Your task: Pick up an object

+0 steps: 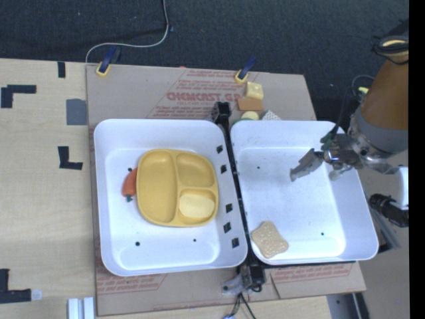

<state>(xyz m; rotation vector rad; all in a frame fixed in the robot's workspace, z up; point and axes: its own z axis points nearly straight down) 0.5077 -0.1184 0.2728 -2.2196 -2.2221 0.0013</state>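
Note:
My gripper [319, 170] hovers over the upper right part of the right bin [345, 244], reaching in from the right. Its fingers [302, 166] stand apart, open, with nothing between them. A tan, dimpled cracker-like piece [269, 238] lies at the near left corner of that bin, well below and left of the gripper. In the left bin [109, 244] rests a yellow divided plate [176, 186]. A small orange-red piece [129, 183] peeks out at the plate's left edge, partly hidden under it.
Behind the bins, on the cardboard sheet [166, 92], sit a yellow block [254, 90], a brown block [250, 103] and a pale green piece [249, 116]. Black clips [229, 208] line the seam between the bins. A white cable [159, 18] trails over the dark floor.

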